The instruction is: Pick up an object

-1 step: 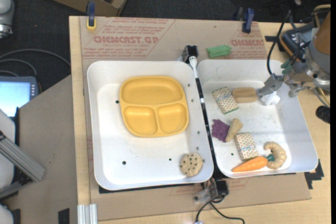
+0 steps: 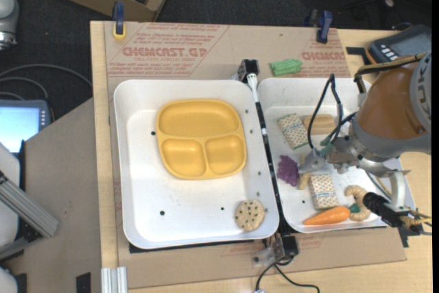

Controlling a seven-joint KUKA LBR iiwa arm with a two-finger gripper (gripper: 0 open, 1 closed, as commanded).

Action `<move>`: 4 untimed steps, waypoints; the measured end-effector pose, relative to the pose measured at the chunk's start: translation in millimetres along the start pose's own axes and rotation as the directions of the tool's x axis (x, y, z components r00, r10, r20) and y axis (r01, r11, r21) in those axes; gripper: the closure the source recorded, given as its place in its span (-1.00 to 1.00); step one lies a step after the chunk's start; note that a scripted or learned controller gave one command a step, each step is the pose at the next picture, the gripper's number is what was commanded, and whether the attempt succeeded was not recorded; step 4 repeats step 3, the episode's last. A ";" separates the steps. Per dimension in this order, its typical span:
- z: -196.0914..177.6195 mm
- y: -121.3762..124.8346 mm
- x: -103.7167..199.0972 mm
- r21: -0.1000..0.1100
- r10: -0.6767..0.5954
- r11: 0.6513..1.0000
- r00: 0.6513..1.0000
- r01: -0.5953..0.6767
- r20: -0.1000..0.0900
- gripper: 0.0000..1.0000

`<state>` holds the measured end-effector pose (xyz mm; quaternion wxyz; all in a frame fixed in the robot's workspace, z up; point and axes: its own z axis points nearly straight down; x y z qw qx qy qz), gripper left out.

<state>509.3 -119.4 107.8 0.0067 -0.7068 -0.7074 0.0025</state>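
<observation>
Board [image 2: 164,51] printed "CHEMCAST GP", hand [image 2: 317,162] over right bin [image 2: 288,89]

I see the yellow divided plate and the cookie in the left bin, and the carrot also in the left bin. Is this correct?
Not quite. The camera view shows the carrot in the right bin, near its front edge. The yellow divided plate and the cookie are in the left bin, as you said.

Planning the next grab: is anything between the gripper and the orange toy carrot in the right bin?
Yes. A speckled cracker-like block lies between the gripper and the orange toy carrot, which sits at the right white bin's near edge. A purple toy lies left of that path.
</observation>
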 end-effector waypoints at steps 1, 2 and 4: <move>23.8 20.1 26.0 -0.011 -0.002 1.000 1.000 0.002 0.004 -1.00; 10.9 21.3 25.4 -0.019 0.001 1.000 1.000 -0.001 0.004 1.00; -83.3 76.4 66.9 -0.026 -0.005 1.000 1.000 0.005 0.007 1.00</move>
